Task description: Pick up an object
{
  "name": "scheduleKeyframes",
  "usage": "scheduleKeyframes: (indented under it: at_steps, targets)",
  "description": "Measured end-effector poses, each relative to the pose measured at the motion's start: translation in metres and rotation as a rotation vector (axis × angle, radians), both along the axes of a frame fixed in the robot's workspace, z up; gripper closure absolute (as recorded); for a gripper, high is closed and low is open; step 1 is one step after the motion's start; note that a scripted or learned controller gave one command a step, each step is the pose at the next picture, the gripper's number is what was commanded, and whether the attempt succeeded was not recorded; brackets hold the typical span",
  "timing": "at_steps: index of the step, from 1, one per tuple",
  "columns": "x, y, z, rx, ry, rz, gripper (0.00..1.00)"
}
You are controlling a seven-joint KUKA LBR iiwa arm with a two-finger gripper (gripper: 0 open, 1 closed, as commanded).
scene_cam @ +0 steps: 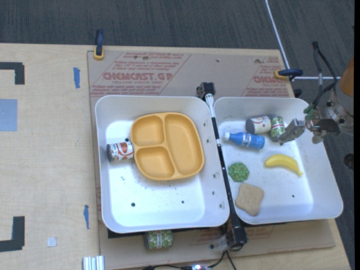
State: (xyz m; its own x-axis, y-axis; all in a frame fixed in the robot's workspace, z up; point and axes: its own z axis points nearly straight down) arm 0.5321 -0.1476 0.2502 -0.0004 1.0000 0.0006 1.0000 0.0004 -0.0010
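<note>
A: Any writing? "CHEMCAST GP" is printed in red on the brown board (185,75) under both bins; can labels are too small to be read.

B: Gripper (293,131)?

A: Seen over the right bin's (323,207) far right corner, just beside a green can (277,126); whether the jaws are released or clenched cannot be told.

B: Pickables?

A: Right bin: blue bottle (246,140), banana (284,163), broccoli (238,171), bread slice (250,198). Left bin (146,207): yellow divided plate (166,145), red can (120,151) touching it.
</note>
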Motion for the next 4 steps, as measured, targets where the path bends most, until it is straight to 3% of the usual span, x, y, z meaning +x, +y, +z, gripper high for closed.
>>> scheduleKeyframes:
  at_steps: [1, 2, 3, 4]
  targets:
    - [0.046, -0.004, -0.164, -0.002, -0.006, 0.0, 0.0]
    - [0.043, 0.035, -0.164, 0.0, -0.004, 0.001, 0.0]
    - [0.062, 0.053, -0.164, -0.002, -0.006, 0.0, 0.0]
    - [0.024, 0.043, -0.163, -0.001, -0.004, -0.001, 0.0]
